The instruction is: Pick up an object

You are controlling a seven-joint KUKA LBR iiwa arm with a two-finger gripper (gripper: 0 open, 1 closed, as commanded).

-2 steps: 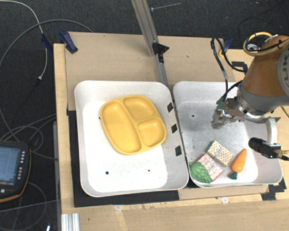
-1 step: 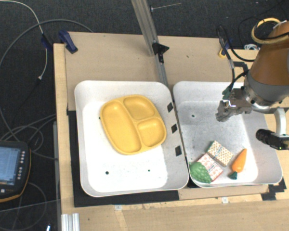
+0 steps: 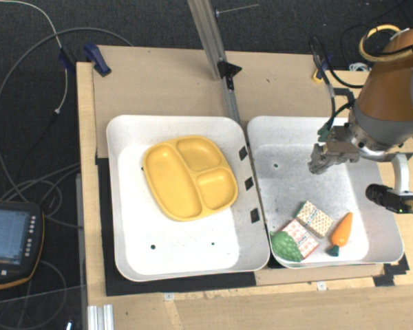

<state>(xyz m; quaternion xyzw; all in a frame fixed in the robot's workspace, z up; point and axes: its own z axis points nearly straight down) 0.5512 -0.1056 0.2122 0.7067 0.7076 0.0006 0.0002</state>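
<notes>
My arm hangs over the right bin (image 3: 372, 184), its gripper (image 3: 321, 162) above bare speckled floor.

From my remote seat I see two shallow white plastic bins with rounded corners on a pale wooden bench. The left bin (image 3: 124, 205) holds a glossy yellow plate (image 3: 189, 177), rounded and moulded into three compartments. Four small things cluster at the right bin's near edge: a smooth orange toy carrot (image 3: 341, 231) with a green tip, a bumpy green lump (image 3: 286, 245), and two little boxes (image 3: 308, 229) with a fine chequered print, too small for me to read any writing. The carrot lies apart from the boxes; the green lump touches one. The gripper is a dull grey metal block, well apart from all four, and I cannot tell how wide it stands.
</notes>
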